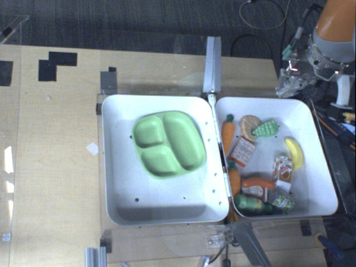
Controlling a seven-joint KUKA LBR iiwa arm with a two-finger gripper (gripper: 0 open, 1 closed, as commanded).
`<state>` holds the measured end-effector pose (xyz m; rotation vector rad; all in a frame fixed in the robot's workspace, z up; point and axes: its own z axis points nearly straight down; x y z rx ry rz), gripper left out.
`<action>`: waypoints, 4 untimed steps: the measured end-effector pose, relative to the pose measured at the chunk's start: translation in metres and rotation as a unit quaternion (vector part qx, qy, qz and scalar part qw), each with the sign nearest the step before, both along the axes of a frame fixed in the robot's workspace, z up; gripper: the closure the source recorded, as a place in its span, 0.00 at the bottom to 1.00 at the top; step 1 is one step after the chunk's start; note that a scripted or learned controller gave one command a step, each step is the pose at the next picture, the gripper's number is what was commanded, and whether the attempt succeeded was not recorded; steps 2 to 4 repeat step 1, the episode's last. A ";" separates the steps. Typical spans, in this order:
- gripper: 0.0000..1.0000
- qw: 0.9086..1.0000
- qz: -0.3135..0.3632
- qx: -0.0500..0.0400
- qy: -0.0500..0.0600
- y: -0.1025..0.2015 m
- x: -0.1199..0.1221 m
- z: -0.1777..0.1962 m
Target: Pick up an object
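carrot [227,134]: orange, lying lengthwise along the right bin's left wall
banana [295,152]: yellow, curved, near the right wall
green bottle [253,204]: on its side, near front edge
green corn-like piece [265,128]: rear, beside round tan item

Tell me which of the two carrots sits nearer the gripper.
The upper carrot, by the divider at the right bin's far end; the other carrot lies lower down, farther from the gripper.

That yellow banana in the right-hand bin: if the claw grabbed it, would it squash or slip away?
The banana looks like a smooth, glossy toy, so it is probably stiff rather than squashy. Its curved, tapering shape could let it slide or twist out of a pinch. It lies apart from the other items, near the right bin wall, so it likely moves alone if nudged.
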<state>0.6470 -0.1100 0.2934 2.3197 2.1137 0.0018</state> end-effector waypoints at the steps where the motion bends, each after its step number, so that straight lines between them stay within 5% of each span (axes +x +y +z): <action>1: 1.00 0.998 -0.062 0.001 0.000 -0.008 0.018 -0.054; 4: 1.00 0.998 -0.062 0.001 0.000 -0.008 0.018 -0.054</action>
